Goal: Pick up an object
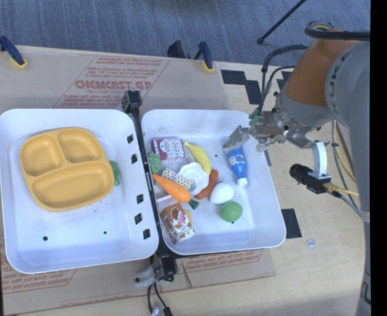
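While it hangs over the right bin [262, 232], gripper [241, 140] just above blue tube [237, 164], grip state unclear

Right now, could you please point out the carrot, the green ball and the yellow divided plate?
carrot [172, 186]: camera view, middle of its orange body.
green ball [231, 211]: camera view, centre of its top.
yellow divided plate [66, 189]: camera view, floor of its large compartment.

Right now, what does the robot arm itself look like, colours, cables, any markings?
The arm is bulky and rounded, grey with a broad orange band above the wrist. Thin dark cables loop along its left side toward the end effector, a small grey metal assembly with a touch of green near its mount. No lettering or markings are readable on it.
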You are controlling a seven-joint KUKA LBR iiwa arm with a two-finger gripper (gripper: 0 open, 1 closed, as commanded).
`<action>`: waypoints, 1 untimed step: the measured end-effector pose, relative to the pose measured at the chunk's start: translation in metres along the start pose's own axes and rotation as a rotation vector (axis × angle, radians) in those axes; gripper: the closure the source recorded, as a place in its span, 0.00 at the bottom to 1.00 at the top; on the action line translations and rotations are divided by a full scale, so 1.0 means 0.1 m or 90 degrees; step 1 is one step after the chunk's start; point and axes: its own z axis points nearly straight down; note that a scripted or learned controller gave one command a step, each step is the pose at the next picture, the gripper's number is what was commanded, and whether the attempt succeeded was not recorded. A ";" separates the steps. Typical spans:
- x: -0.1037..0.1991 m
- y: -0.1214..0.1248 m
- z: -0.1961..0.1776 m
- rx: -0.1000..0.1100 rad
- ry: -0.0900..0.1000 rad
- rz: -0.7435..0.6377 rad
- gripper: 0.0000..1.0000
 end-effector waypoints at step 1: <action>0.30 0.30 1.18 0.000 0.000 -0.095 0.00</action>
